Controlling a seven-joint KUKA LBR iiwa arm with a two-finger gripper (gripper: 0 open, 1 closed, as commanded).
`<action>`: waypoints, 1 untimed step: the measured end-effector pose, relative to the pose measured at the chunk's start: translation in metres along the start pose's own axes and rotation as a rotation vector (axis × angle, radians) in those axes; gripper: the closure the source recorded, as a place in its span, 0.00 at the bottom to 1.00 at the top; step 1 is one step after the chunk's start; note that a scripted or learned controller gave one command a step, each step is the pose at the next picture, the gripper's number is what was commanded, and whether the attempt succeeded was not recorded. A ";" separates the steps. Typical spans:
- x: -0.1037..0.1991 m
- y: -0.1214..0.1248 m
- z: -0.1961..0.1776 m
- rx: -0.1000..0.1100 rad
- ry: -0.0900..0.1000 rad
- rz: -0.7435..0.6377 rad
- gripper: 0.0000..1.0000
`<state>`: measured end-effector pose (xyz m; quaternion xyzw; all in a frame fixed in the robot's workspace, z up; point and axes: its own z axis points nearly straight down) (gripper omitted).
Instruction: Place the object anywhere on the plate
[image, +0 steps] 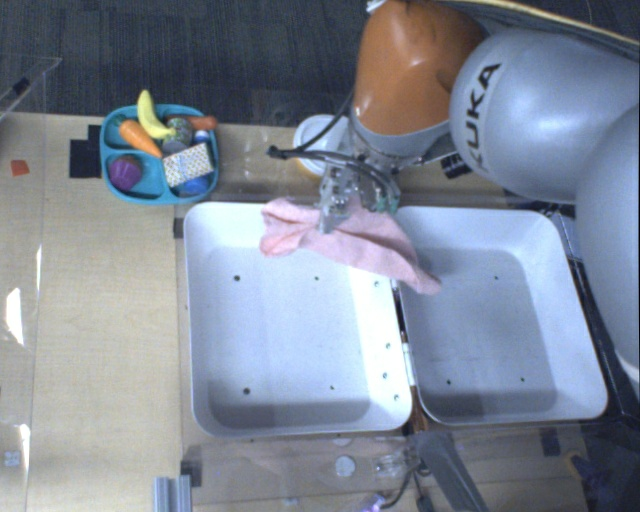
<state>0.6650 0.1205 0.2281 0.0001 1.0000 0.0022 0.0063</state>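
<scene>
Here I'm watching the gripper (330, 215) pinching the pink cloth (350, 245) near its far edge, fingers closed on a fold. It's draping limp and light across both bins' (300, 400) far rims, so I'm judging a bunched fold the best hold.

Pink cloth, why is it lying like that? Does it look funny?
Yes. The pink cloth is crumpled and draped over the rims between the left bin and the right bin, not flat inside either. The gripper sits right at its top edge.

Even, bright overhead light is spread across the bench; soft shadows are cast inside the near walls of both white bins (300, 420). Glare is seen on the grey arm (540, 110). Fine detail is slightly blurred throughout.
</scene>
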 end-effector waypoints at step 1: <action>0.000 0.000 0.000 0.000 0.000 0.000 0.00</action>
